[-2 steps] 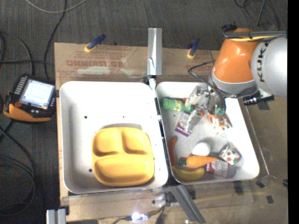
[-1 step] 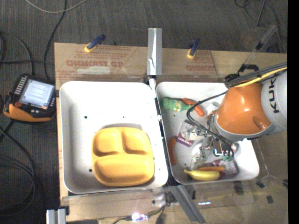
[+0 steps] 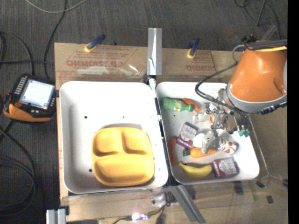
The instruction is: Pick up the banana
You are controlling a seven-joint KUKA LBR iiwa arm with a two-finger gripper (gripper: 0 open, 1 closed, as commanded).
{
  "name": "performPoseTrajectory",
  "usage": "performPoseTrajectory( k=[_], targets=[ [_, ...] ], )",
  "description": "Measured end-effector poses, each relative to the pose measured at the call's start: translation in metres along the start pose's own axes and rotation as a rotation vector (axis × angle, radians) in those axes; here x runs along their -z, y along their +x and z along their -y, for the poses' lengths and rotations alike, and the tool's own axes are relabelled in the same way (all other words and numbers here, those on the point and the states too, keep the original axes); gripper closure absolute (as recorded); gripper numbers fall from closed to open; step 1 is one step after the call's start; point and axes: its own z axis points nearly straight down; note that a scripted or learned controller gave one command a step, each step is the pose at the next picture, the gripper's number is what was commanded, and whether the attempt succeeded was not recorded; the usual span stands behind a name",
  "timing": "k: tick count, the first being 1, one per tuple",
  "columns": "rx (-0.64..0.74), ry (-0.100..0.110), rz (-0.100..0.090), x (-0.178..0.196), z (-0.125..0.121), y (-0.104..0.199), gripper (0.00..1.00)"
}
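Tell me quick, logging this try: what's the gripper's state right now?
Gripper: cannot be told; it sits low in the right bin, above the banana.

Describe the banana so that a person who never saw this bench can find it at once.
Look at the right white bin, the one with many small items. The banana lies near its front edge, left of a dark purple packet and below an orange carrot. It is the one plain yellow, curved piece there.
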Motion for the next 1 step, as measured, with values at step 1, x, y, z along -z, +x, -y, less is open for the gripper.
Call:
performPoseTrajectory(
  k=[1],
  targets=[
    [0.000,-0.003,0.004,0.0093,-0.0014,-0.0016,1.00]
  ],
)
